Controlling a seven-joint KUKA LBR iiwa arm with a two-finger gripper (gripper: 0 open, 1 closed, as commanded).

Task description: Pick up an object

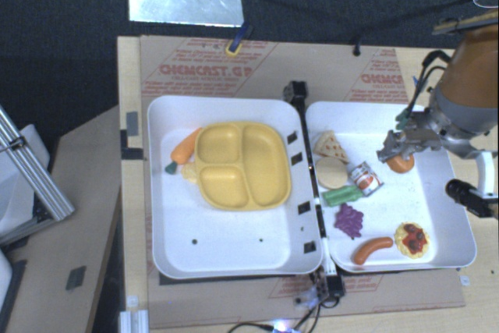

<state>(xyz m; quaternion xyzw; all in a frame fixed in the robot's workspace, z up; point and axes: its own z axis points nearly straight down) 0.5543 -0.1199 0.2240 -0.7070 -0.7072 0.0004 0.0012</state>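
Bins: two, side by side.
Left bin (168, 246): one yellow tray (238, 165), one carrot (185, 146) by left edge.
Right bin (460, 242): seven food toys.
Gripper (395, 152): over orange toy (401, 163), upper right; jaw state unclear.

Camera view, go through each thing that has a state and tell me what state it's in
Tool: low in the right bin, over an orange object.
Yellow tray: upright in the left bin, compartments bare.
Carrot: lying against the tray's left edge.
Can: on its side.
Sausage: lying flat.
Grapes: resting loose.
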